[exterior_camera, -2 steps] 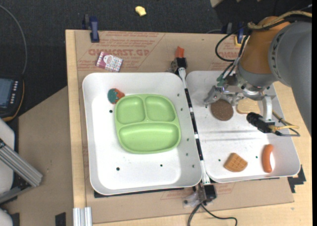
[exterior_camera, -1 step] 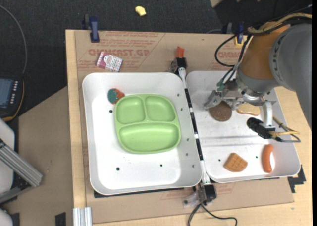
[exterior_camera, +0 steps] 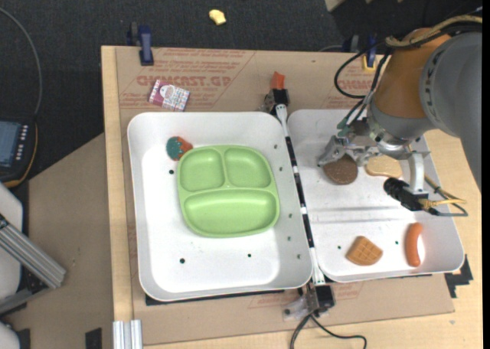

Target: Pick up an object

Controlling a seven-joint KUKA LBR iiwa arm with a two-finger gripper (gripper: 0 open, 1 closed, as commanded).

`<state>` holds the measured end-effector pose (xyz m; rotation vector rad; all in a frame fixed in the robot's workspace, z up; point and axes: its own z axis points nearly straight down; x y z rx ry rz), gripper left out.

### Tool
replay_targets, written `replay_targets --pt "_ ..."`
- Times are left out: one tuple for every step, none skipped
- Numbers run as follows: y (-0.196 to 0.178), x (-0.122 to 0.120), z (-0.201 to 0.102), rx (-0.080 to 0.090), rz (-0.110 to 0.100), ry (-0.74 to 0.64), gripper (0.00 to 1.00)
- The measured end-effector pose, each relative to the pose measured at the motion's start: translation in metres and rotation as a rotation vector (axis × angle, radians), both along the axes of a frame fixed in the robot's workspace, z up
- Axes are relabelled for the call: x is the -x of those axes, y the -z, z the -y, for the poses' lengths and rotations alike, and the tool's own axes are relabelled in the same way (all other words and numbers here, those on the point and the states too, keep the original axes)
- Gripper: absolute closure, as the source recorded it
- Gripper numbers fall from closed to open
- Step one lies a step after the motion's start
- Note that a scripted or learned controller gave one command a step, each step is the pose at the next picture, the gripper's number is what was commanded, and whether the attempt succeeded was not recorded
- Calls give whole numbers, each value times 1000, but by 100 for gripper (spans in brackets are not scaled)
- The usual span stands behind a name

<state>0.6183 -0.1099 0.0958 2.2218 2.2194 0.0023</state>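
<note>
Left bin (exterior_camera: 153,263): green divided plate (exterior_camera: 227,190); round red-green toy (exterior_camera: 179,147) touching its upper-left corner.
Right bin (exterior_camera: 344,217): brown disc (exterior_camera: 341,173), likely target, toward far-left corner, directly under gripper (exterior_camera: 344,154); whether clenched or released, cannot tell.
Handling, judged: light, rigid, flat and low; best taken across the rim; may slip on smooth edge.
Pale tan piece (exterior_camera: 380,166) just beside disc.
Waffle (exterior_camera: 364,251) and orange sausage (exterior_camera: 414,244) near front wall, well apart from disc.
Smooth white floor; cardboard-topped bench (exterior_camera: 115,210); dark carpet (exterior_camera: 61,34) beyond.
</note>
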Motion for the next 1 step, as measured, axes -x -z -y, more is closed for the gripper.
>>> replay_targets --pt "-95 9 -87 -3 10 -11 100"
